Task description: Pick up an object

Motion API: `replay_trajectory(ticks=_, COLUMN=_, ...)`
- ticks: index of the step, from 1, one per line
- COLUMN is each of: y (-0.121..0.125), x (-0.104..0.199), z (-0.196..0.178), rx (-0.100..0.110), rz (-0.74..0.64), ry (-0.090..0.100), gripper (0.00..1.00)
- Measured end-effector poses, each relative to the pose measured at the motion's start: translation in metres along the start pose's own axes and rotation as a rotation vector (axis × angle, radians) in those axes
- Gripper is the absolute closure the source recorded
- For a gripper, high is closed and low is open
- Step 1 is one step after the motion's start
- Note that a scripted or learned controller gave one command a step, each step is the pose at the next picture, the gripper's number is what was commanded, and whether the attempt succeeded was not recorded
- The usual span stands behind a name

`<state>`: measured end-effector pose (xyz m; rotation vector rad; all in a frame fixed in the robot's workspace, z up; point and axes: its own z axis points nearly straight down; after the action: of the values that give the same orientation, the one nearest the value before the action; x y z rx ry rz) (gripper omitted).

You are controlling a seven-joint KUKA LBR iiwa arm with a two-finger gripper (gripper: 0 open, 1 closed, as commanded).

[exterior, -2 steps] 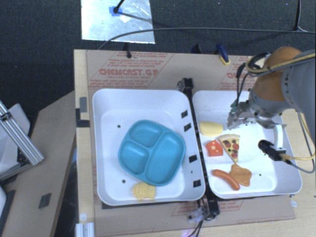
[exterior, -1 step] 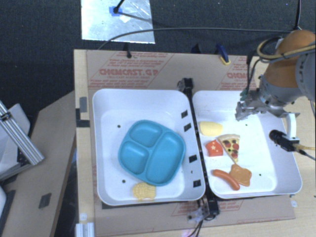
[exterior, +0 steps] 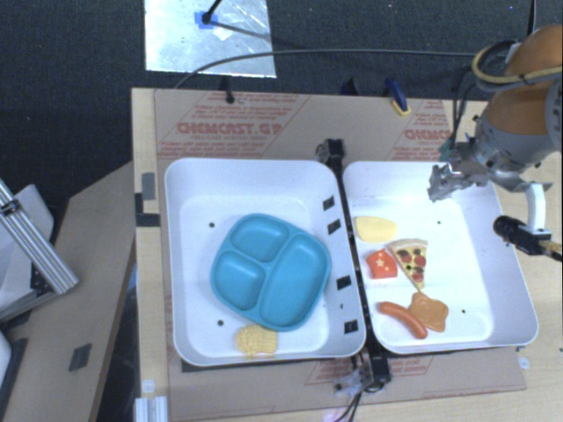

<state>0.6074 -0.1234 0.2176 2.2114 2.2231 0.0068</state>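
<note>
Dark carpet surrounds the tabletop [exterior: 264, 117], a brown board printed with red lettering that carries two shallow white bins side by side. At the upper left of the frame a shiny foil sheet [exterior: 209, 25] lies on the carpet.

In the left bin [exterior: 189, 183] a blue divided tray [exterior: 270, 272] sits near the middle, and a pale yellow corn piece [exterior: 257, 340] lies just below it, close to the bin's lower wall.

In the right bin [exterior: 506, 315] the toy foods cluster in the left and lower part: a yellow oval piece [exterior: 376, 229] uppermost, a red piece [exterior: 382, 264] below it, a pizza slice [exterior: 411, 260] just beside the red piece on its right, and lower still a sausage [exterior: 404, 318] touching a tan piece [exterior: 431, 309].

From the upper right of the frame the grey arm reaches in, and its gripper [exterior: 444, 183] hangs over the upper part of the right bin, near the far wall. Nothing lies between its fingers; whether they are apart or together I cannot tell. Every toy food lies below and to the left of the gripper in the frame, the yellow oval piece nearest yet clearly apart from it.
</note>
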Motion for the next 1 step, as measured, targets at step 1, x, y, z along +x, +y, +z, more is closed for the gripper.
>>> replay_trajectory(ticks=1, y=0.002, x=-0.0002, z=-0.0546, rx=-0.001, rz=-0.001, ry=0.0, gripper=1.0)
